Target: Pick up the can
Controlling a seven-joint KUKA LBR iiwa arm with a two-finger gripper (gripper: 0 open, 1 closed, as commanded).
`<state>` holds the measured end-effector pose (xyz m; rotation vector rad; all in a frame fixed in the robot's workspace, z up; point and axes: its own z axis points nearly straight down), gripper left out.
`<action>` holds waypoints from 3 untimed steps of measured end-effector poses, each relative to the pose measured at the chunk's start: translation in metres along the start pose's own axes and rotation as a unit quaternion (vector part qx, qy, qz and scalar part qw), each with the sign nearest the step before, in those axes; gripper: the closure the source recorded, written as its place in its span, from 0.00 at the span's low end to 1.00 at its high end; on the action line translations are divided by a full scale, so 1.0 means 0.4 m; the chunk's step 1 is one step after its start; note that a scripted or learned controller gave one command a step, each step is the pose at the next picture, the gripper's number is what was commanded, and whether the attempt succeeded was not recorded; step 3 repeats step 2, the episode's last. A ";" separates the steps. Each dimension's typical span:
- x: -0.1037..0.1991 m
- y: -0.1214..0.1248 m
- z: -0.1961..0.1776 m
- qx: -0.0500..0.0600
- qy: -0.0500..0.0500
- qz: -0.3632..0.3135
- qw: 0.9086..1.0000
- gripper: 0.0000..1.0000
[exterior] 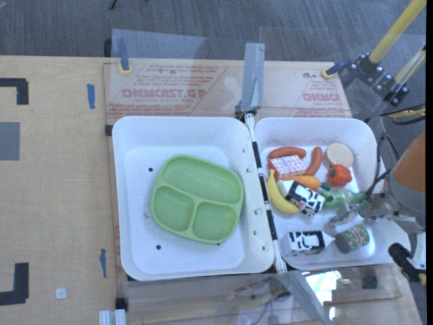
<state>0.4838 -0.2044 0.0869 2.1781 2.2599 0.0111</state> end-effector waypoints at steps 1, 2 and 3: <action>0.016 -0.002 0.000 0.000 -0.003 -0.058 0.998 0.00; 0.009 -0.001 0.001 0.000 -0.002 -0.078 0.997 0.00; 0.009 -0.001 0.001 0.000 -0.002 -0.078 0.997 0.00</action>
